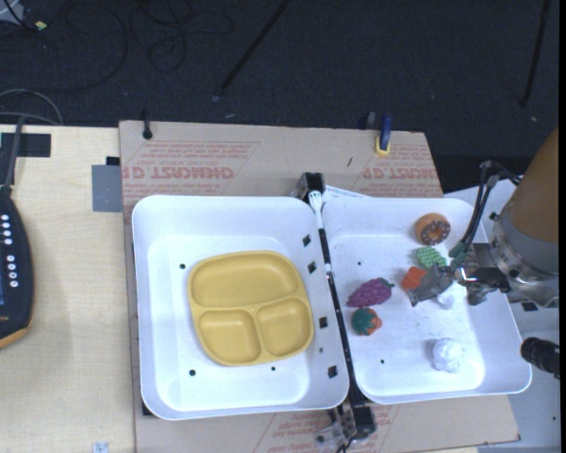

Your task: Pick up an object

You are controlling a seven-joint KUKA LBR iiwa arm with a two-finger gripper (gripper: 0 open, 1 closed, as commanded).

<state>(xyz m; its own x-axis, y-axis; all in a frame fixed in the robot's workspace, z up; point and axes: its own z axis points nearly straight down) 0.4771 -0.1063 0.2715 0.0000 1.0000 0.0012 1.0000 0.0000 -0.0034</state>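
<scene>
End effector sits low in your right bin, touching the orange piece; can't tell its grip state. Purple grapes, strawberry, donut, white lump lie around it. Left bin holds 1 yellow tray.

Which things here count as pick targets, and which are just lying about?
Job: hand; purple grape bunch; strawberry; donut; green item; orange item; white lump, all in the right bin.

Lying about: yellow divided tray in the left bin; handheld pendant.
</scene>
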